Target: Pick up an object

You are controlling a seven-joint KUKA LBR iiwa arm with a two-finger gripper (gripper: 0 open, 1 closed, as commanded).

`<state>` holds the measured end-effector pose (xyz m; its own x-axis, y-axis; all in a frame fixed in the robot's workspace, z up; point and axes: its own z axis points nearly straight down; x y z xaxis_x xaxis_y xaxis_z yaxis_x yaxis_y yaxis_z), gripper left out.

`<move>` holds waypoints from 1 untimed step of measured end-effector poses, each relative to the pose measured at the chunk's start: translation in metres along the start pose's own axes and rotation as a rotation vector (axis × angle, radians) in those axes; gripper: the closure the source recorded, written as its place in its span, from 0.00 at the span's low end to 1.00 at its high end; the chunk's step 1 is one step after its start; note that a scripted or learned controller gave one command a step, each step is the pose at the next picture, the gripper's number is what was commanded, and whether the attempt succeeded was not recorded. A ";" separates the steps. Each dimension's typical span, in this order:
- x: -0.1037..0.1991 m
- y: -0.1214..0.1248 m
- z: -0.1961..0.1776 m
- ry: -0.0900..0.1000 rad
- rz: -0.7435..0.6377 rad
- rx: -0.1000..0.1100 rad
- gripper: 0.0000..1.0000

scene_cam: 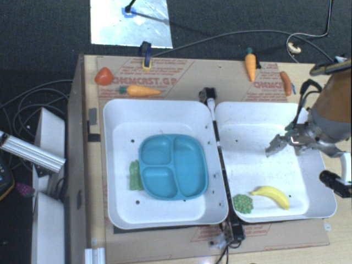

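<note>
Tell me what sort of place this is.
Probably a robot lab test bench: two white bins on cardboard, toy food like a banana, loose cables and an arm with a gripper.

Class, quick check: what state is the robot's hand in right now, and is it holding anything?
Hand: over the right bin, above the banana; nothing seen in its grasp; open or closed cannot be told.

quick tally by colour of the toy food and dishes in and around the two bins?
Orange: 4 - carrot, carrot, carrot, tomato-like piece
Green: 2 - broccoli, green piece beside the plate
Yellow: 1 - banana
Blue: 1 - divided plate
Total: 8
</note>
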<state>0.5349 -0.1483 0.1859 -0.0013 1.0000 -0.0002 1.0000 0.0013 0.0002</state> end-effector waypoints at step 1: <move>0.000 -0.048 0.101 0.000 0.000 -0.002 0.00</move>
<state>0.4870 -0.1480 0.0845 -0.0013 1.0000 -0.0002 1.0000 0.0013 0.0017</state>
